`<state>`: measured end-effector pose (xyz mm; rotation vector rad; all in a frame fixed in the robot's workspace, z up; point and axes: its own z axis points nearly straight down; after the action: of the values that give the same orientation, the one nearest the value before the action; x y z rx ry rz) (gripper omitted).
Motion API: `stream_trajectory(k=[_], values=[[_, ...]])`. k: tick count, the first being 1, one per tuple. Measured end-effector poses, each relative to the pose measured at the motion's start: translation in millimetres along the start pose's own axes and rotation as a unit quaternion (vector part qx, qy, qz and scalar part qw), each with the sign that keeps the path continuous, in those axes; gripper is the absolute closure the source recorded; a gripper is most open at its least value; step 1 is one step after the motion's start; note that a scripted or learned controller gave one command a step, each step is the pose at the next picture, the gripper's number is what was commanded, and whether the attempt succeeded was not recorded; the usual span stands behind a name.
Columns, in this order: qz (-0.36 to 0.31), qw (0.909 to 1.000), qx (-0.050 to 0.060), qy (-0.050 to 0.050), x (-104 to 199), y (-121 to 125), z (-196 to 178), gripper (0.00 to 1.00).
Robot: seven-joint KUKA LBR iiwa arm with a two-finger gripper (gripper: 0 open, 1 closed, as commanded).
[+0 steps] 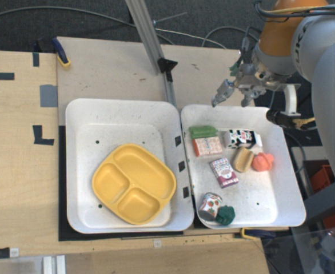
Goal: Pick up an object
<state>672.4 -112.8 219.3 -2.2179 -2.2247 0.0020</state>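
The bench [19, 153] was the largest thing in view, pale wood with dark tape marks on its left part, and it bore two shallow white bins side by side. The left bin [79, 119] held a yellow divided tray [134, 182] lying flat and turned at an angle, with three compartments. The right bin [282, 198] held the smaller things, gathered in its upper and middle part and at its near edge. The grey arm [319, 44], with its orange band [293, 16], reached in from the right and stood above the far rim of the right bin. A slanted metal post [144, 27] rose from the bench behind the gap between the bins. The gripper [234, 99] hung over the far edge of the right bin with its two fingers spread apart and nothing between them, well apart from the things below. In the right bin a green block [203, 132] lay just above a pink-and-white packet [207, 146]; beside them lay a black-and-white carton [242, 137], a tan roll [243, 159] and an orange-pink lump [263, 162] touching it. A small purple box [223, 172] lay near the middle, and at the near edge a white patterned cup [210, 205] touched a dark green lump [226, 214].
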Motion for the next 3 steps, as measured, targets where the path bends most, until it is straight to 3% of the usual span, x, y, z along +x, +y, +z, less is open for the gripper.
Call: stream_trajectory(k=[1,3], values=[[0.000,1.0000,0.000,0.000,0,0,0,0.00],[0.000,1.0000,0.004,0.000,7,-6,110,0.00]])
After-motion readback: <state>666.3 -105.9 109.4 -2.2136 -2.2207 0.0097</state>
